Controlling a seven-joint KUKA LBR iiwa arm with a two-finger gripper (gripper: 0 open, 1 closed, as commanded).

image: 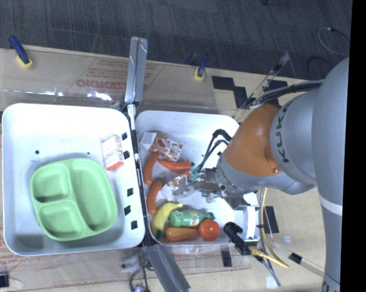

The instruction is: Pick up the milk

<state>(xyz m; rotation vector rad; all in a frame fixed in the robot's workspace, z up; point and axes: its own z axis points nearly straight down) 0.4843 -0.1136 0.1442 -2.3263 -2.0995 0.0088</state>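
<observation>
The milk, a small carton, lies in the left bin at 12 o'clock of the green tray, not yet picked. The claw sits low in the right bin, at 3 o'clock of the carton; whether it is apart or together I cannot tell.

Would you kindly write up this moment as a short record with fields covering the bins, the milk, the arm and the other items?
left bin: holds a green divided tray and a small milk carton
milk carton: lies beside the tray, near the wall between the bins, untouched
right bin: hot dogs, banana, tomato, green bottle, brown-and-white packet
arm: reaches over the right bin
gripper: low among the right bin's items, far from the milk
task status: milk not yet picked up
</observation>
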